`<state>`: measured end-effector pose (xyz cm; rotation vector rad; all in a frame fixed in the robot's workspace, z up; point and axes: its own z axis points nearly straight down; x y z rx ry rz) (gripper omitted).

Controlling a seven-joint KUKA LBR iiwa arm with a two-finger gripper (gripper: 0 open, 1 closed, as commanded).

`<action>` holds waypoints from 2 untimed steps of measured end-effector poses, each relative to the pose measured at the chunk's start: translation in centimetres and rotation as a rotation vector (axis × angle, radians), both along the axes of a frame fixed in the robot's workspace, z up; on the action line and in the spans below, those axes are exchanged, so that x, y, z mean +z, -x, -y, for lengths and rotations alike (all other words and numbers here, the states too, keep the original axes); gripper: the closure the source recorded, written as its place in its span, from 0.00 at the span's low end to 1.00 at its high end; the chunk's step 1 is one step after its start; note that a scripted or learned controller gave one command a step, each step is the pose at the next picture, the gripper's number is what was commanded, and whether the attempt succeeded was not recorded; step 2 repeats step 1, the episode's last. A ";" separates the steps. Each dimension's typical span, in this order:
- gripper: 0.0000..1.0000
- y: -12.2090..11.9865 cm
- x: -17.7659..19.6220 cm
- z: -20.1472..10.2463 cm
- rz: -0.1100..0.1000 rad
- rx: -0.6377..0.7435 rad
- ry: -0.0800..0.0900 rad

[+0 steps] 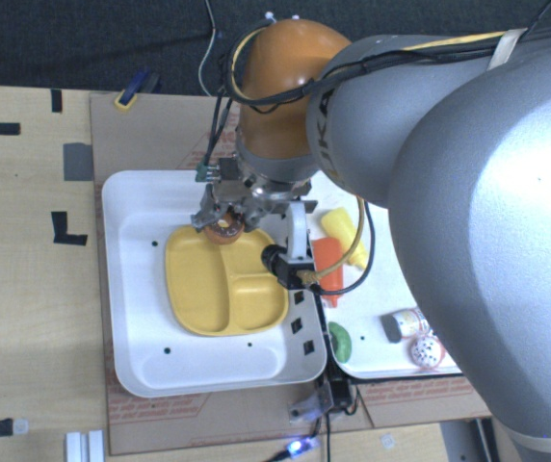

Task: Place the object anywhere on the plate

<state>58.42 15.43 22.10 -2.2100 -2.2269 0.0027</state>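
White bin [131, 354]: object [223, 229] under end effector [225, 216]

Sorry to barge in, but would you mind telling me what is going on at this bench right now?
The grey arm reaches into the left bin, with its gripper at the far edge of a yellow divided plate. A small brown object sits right at the gripper, on the plate's rim. Other items lie in the right bin.

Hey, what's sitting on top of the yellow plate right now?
A small brown object sits at the yellow plate's top edge, directly under the gripper. The plate's compartments look bare otherwise. The arm covers the bin area just above the plate.
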 end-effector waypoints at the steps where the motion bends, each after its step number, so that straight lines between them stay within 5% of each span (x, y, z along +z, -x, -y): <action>1: 0.00 -0.1 0.0 0.4 0.001 -0.005 0.002; 2: 0.00 -0.1 0.0 0.4 0.001 -0.005 0.002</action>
